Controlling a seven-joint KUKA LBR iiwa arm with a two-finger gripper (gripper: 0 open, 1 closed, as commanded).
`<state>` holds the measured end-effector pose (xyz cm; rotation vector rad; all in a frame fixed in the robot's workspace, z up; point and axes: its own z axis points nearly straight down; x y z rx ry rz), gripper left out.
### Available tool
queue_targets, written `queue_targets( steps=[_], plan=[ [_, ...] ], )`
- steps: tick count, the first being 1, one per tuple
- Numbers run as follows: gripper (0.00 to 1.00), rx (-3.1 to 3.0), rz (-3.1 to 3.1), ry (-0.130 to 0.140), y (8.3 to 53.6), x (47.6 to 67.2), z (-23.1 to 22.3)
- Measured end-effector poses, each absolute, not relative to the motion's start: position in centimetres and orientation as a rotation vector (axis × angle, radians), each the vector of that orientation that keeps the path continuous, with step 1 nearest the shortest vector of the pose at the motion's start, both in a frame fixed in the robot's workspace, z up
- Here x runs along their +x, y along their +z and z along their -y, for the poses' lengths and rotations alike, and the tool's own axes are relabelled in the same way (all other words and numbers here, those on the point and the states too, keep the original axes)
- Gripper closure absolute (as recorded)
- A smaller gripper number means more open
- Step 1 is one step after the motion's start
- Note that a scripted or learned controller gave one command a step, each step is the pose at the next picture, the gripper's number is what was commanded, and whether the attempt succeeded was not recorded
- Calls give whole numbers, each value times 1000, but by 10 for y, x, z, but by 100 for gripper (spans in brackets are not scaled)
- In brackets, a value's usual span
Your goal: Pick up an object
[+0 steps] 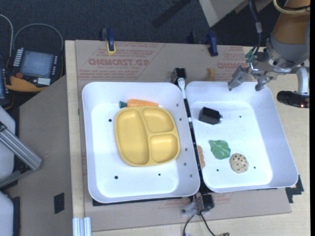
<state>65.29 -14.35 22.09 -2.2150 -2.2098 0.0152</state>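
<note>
The gripper (pixel 248 78) hangs over the right bin's (pixel 275 132) far rim at about one o'clock, its two fingers spread apart with nothing between them; the black block (pixel 209 115) lies in that bin toward ten o'clock, long axis running from ten to four; a green leaf (pixel 219 149) and a cookie (pixel 239 162) sit near six o'clock; the left bin (pixel 98 171) carries a yellow divided plate (pixel 146 135), a carrot (pixel 142 103) lying crosswise at its twelve o'clock edge; both bins rest on a cardboard sheet (pixel 147 55) over dark flooring.
</note>
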Motion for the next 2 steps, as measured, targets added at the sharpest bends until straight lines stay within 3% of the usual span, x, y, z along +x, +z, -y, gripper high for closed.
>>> queue_targets(
  steps=[1, 2],
  plan=[
    [0, -2220, 2221, 1, 231, 655, 143],
    [0, -2220, 2218, 4, 187, 652, 147]
  ],
)
